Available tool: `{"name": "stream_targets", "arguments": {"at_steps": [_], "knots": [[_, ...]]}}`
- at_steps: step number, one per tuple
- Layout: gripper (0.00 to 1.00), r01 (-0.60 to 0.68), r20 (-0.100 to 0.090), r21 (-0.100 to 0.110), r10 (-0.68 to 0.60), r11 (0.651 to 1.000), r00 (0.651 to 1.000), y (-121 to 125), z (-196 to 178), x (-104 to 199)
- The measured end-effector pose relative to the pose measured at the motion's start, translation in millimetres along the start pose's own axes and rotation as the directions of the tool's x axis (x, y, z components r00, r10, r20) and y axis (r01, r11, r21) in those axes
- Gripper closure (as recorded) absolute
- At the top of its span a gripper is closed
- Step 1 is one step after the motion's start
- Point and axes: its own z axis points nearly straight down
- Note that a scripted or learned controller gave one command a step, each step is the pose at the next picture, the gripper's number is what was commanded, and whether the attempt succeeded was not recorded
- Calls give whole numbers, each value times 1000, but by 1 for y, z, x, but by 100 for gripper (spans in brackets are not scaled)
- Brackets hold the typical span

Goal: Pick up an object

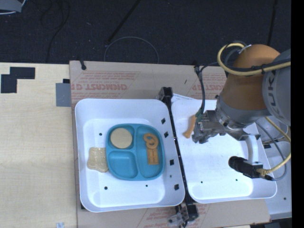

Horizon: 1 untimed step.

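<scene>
arm: grey KUKA arm [251,87] with the orange band comes in from the right, wrist over the right bin; yellow cable looped over the top of it
gripper: gripper [203,133] sits low over the upper-left part of the right bin [223,184], near the divider between the bins; finger state hidden under the wrist body, cannot tell if spread or pressed together; nothing visibly between the fingers
orange stick: slim orange stick [190,127] lies in the right bin, tilted, just left of the gripper, close to or touching it, can't tell which; near the bin's left wall
black piece: dark elongated part [244,166] over the right bin's lower right, beside a white strut; can't tell if it's loose or part of the rig
left bin: left bin [90,194] holds a blue compartment tray [127,167]; round tan disc [120,137] in the tray's upper-left compartment; orange-brown key-shaped piece [151,148] in the right compartment; lower-left compartment bare
pale item: pale yellowish lump [97,159] on the bin floor, touching the tray's left edge
bench: cardboard sheet [123,82] under both bins; light wood surface to the left
</scene>
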Motion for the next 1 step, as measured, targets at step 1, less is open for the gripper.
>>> {"name": "stream_targets", "arguments": {"at_steps": [1], "knots": [[100, 0, 0, 0, 0, 1000, 1000, -9, -5, 51]]}}
